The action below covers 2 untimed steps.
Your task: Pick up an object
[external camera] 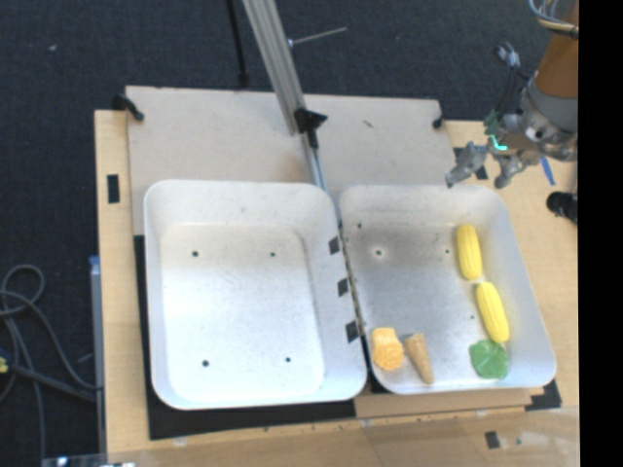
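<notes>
Two yellow corn cobs (469,251) lie end to end along the right bin's (419,212) right side, long axes running front to back; an orange block (387,349), cone (420,357) and green piece (490,359) sit near its front wall. The gripper (492,166) hangs empty, fingers spread, above the bin's far right corner; the nearer cob lies just forward of it.

2 bins sit side by side on the bench (117,261). The right bin (409,261) holds 2 corn cobs (469,251) along its right side, with 3 smaller items at its near edge. The gripper (492,168) hangs above that bin's far right corner.
</notes>
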Each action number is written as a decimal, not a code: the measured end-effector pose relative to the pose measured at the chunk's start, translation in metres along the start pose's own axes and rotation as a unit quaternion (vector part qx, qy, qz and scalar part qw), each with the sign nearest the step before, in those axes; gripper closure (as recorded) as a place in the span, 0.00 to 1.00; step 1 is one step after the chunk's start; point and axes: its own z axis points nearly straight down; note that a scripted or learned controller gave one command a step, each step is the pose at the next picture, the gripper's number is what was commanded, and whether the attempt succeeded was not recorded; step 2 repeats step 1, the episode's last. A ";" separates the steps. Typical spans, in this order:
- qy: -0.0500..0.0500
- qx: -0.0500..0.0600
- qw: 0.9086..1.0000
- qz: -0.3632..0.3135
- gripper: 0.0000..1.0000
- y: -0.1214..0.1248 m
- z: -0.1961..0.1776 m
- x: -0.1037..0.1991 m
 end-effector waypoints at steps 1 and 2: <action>-0.002 -0.002 1.000 -0.002 0.00 0.001 -0.004 0.000; -0.002 -0.002 1.000 -0.002 0.00 0.001 -0.004 0.000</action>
